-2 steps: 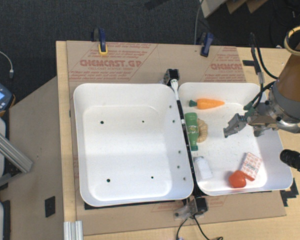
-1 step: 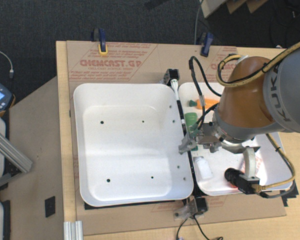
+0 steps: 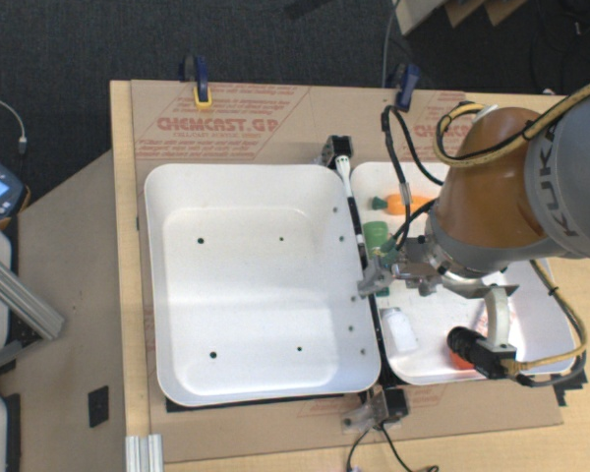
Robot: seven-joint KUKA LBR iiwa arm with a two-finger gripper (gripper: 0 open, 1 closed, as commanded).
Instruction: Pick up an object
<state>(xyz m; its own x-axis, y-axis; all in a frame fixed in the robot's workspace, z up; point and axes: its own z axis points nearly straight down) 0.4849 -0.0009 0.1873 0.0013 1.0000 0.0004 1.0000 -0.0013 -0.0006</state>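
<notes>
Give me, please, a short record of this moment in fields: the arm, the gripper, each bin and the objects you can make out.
arm: grey with orange band, over the right bin
gripper: low at the right bin's left edge; nothing seen held
left bin: white, bare floor showing
right bin: holds green object, orange object, white object
bench: brown board under both bins

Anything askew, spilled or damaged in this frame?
Nothing stands out. Both bins sit square on the bench, the objects, including a green one and a white one, lie inside the right bin, and the gripper is low near its left wall.
</notes>
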